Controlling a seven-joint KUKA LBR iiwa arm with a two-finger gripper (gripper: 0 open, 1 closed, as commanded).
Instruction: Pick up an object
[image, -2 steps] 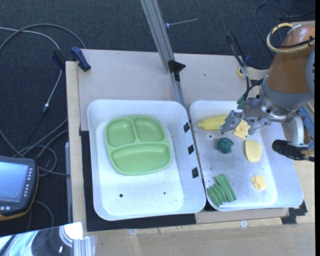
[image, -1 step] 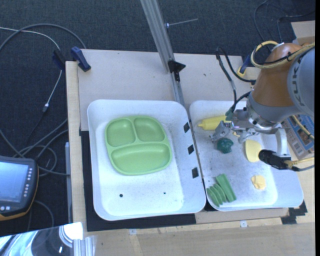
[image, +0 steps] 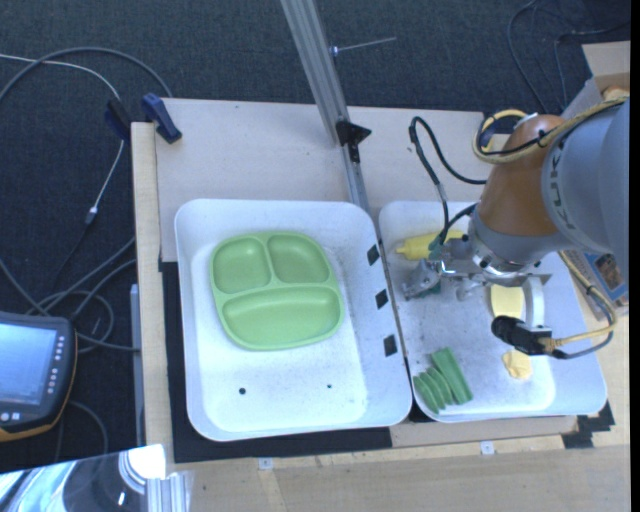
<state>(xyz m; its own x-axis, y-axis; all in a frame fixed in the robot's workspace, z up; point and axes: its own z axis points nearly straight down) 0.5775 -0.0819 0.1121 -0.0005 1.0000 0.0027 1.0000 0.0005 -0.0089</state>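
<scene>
In the right bin (image: 570, 395) lie several small objects. A yellow item (image: 413, 245) sits near the far left corner. A green ridged piece (image: 443, 378) rests at the near left. A pale yellow block (image: 507, 299) and a small yellow chunk (image: 517, 366) lie toward the right. My gripper (image: 437, 277) hangs low over the bin's left part, just in front of the yellow item, below the orange wrist band (image: 515, 190). A small dark greenish thing (image: 419, 287) shows at its tip; whether it is held is unclear.
The left bin (image: 200, 400) holds a green divided plate (image: 277, 303). A metal pole (image: 325, 75) slants up from the wall between the bins. Black cables (image: 430, 160) loop by the wrist, and a black connector (image: 510, 330) hangs over the right bin.
</scene>
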